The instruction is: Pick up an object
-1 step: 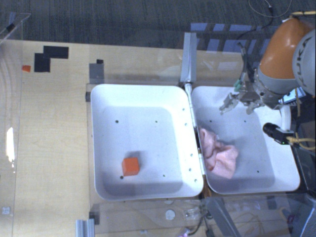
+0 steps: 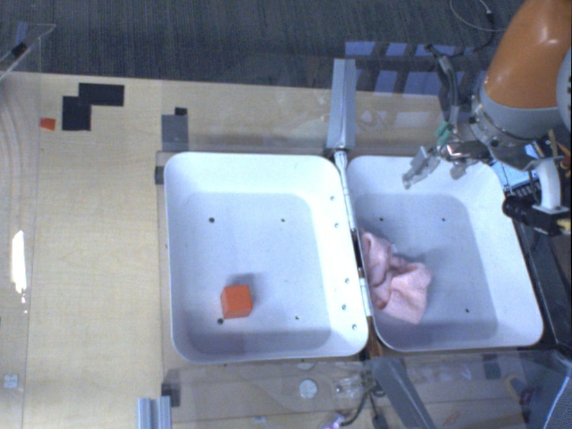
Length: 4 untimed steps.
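A block (image 2: 237, 301) lies in the left bin (image 2: 188, 239), a cloth (image 2: 395, 280) in the right bin (image 2: 483, 329).

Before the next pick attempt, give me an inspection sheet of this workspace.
Surface: light wooden bench bearing two shallow white bins side by side.
Job's things: orange block in the left bin, toward its near left; crumpled pink cloth in the right bin, against its left wall.
Clutter: black patches and a small orange marker on the bench's far left.
Grippers: gripper above the right bin's far edge, holding nothing visible.
Cables: thin looped wire on the floor behind the arm.
Surroundings: dark carpet; clear panel at left.
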Each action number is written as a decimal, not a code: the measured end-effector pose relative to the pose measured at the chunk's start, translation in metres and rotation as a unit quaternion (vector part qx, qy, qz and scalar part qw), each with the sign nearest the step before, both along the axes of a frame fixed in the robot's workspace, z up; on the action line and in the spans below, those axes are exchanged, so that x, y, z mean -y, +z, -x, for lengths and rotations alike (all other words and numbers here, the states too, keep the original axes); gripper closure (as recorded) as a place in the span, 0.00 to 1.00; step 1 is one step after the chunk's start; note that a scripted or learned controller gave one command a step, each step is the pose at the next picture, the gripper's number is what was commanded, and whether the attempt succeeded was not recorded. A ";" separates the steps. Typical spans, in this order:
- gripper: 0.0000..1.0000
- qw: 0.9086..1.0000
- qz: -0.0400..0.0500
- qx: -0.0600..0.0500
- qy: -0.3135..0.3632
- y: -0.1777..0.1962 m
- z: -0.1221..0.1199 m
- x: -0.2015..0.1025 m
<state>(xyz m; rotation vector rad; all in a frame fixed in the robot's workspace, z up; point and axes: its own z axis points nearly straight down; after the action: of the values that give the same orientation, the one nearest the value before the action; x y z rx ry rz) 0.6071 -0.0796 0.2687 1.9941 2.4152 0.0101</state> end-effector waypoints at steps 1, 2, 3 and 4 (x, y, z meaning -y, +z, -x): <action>0.00 1.000 0.000 -0.004 0.025 -0.097 0.055 0.017; 0.00 0.997 0.001 0.004 0.081 -0.176 0.071 0.051; 0.00 0.998 0.002 0.005 0.062 -0.176 0.024 0.011; 0.00 0.998 0.000 -0.005 0.065 -0.177 -0.063 0.015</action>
<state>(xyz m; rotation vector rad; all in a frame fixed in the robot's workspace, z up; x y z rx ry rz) 0.6704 -0.0949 0.0919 1.8376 2.5471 0.0004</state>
